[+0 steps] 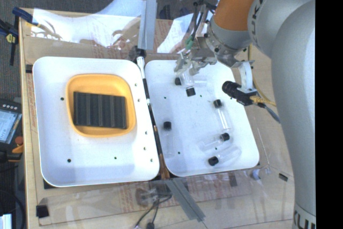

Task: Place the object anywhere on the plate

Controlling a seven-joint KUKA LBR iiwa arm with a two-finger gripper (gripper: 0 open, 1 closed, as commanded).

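Yellow rectangular plate (pixel 99 85) with its dark ribbed centre sits bare in our left white bin (pixel 48 115), clear vials (pixel 222 118) unmoved, gripper (pixel 188 63) jaw state unclear.

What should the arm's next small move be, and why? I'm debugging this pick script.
Probably lower the gripper onto the clear tube just beneath it in the right bin. The tubes lie in that bin, while the yellow plate in the left bin bears none.
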